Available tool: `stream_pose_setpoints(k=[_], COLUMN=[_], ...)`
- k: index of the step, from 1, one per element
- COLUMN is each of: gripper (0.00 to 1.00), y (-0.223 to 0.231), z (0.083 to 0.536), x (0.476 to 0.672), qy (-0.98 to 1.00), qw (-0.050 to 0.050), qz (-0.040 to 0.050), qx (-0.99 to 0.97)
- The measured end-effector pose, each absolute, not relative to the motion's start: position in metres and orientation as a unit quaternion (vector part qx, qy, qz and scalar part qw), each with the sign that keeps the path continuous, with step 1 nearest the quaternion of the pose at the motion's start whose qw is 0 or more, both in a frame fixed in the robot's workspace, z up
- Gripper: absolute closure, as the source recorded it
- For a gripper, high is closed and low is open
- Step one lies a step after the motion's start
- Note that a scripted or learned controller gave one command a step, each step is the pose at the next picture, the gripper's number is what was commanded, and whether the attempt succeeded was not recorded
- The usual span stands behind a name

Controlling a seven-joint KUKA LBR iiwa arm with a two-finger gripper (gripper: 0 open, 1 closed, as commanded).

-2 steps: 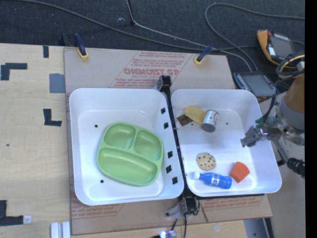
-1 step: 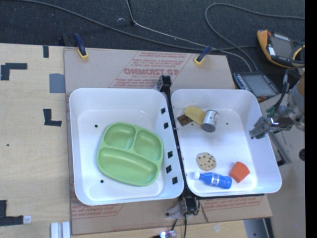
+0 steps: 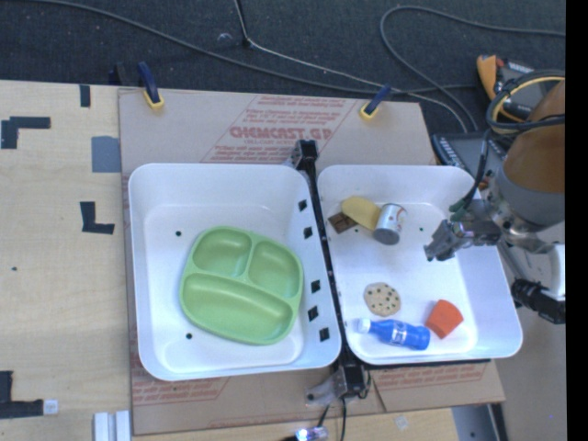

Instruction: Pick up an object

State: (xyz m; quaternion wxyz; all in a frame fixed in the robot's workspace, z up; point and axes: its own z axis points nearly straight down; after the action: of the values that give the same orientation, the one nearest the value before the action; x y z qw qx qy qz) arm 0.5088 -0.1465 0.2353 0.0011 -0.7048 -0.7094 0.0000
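Can (image 3: 389, 223) is the nearest candidate, lying on its side in the right bin (image 3: 487, 338) toward 11 o'clock, touching a yellow block (image 3: 360, 212). It looks light, rigid and smooth, likely to roll; a pinch across its round body seems best. The gripper (image 3: 440, 246) hovers at the bin's 3 o'clock, near the can but apart from it; how it is set I cannot tell. A cookie (image 3: 381, 298), bottle (image 3: 395, 333) and orange cup (image 3: 445, 318) lie toward 6 o'clock. The left bin (image 3: 147, 246) holds a green tray (image 3: 242, 285).
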Motion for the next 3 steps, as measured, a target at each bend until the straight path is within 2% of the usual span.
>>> stream_pose_setpoints(k=[2, 3], gripper=[1.0, 1.0], y=[-0.043, 0.015], z=[0.231, 0.219], x=[0.505, 0.51], qy=[-0.709, -0.71], qw=[0.001, 0.002], qz=[0.0003, 0.0009], qx=[-0.705, -0.705])
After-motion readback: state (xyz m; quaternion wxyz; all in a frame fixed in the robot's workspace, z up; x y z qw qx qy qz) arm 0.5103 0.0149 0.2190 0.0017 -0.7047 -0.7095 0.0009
